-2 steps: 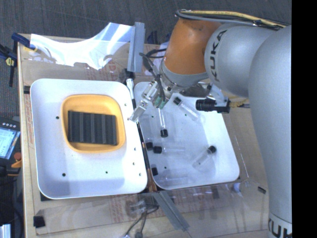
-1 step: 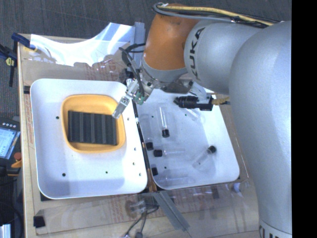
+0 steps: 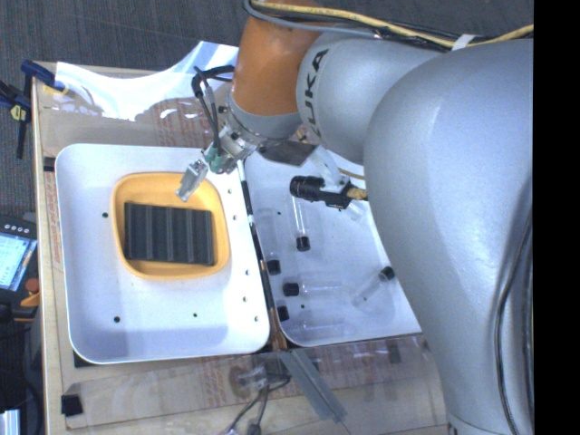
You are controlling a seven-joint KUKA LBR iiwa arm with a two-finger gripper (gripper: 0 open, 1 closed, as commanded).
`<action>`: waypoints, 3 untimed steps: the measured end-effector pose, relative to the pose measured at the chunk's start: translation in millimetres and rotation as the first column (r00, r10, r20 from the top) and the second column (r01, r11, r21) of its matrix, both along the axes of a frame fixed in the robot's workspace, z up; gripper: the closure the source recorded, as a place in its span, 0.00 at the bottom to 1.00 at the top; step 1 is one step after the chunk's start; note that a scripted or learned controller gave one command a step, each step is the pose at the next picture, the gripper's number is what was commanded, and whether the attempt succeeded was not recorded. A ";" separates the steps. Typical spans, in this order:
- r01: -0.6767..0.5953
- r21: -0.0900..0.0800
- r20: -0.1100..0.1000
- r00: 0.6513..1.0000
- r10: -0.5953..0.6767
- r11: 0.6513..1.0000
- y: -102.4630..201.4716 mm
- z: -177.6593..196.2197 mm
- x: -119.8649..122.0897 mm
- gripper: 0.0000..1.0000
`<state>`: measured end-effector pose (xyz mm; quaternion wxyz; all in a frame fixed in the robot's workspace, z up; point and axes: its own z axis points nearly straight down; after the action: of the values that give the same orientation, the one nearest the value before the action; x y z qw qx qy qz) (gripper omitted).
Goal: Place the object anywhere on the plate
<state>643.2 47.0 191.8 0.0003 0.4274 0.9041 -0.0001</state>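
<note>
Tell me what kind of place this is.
Probably a robotics lab test bench. A cabled KUKA arm reaches over two white bins; one holds a yellow plate, the other scattered clear tubes. A handheld controller sits alongside.

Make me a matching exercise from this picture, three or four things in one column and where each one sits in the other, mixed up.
Things:
1. yellow plate
2. dark ridged block
3. pincer
4. clear tubes with black caps

Places:
A. scattered in the right bin
B. over the plate's upper rim
C. in the left bin
D. lying on the plate

Pairs: 1-C, 2-D, 3-B, 4-A
</note>
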 end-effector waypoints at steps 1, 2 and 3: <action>0.075 0.000 -0.001 0.997 -0.075 0.997 50.7 51.9 -19.3 0.00; -0.090 0.000 0.000 0.996 0.090 0.996 119.2 69.4 -35.5 0.00; -0.031 -0.001 -0.005 1.000 0.031 1.000 133.7 6.5 -2.6 0.00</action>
<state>640.6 180.8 198.3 -0.0015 0.4132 0.9106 -0.0016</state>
